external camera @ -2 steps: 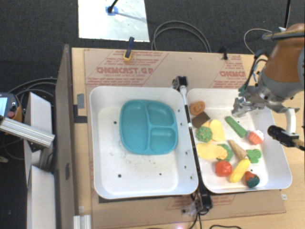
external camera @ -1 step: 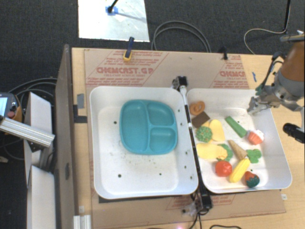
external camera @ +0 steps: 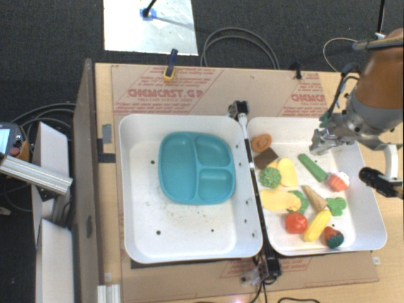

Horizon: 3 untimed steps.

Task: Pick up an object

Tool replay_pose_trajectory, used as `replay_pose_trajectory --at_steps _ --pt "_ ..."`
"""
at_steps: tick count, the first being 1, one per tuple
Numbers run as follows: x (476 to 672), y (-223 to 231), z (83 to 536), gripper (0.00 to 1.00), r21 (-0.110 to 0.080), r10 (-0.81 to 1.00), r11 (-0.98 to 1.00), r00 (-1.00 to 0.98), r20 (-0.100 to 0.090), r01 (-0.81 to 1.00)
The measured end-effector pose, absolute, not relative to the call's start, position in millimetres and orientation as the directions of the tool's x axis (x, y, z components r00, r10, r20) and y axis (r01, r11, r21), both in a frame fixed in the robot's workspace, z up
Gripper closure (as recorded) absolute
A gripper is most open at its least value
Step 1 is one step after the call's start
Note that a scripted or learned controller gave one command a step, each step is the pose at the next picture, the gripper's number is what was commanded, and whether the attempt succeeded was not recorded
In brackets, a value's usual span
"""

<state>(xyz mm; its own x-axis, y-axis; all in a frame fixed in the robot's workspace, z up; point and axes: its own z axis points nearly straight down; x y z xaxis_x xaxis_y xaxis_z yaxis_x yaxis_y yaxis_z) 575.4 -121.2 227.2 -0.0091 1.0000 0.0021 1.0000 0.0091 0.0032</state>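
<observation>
Toy food (external camera: 297,194) in right bin (external camera: 372,232), end effector (external camera: 320,142) hovering above — arm slanted in

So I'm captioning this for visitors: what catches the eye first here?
The teal divided plate lying alone in the left bin. Then the bright heap of toy food in the right bin, with the gripper hovering over that bin's far edge.

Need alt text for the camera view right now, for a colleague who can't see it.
The gripper hovers over the right bin, above toy food such as a tomato and banana. The left bin holds a teal divided plate.
</observation>
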Motion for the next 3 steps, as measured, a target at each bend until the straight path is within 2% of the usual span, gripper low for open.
replay_pose_trajectory --at_steps 1,2,3 --pt "591.6 -211.5 191.6 1.00 0.003 1.000 -0.004 0.004 -0.004 1.000" --pt "591.7 -206.7 192.9 0.00 0.002 1.000 0.001 -0.001 -0.002 1.000" --pt "525.2 -190.2 150.8 0.00 -0.007 1.000 -0.001 0.001 0.003 1.000"
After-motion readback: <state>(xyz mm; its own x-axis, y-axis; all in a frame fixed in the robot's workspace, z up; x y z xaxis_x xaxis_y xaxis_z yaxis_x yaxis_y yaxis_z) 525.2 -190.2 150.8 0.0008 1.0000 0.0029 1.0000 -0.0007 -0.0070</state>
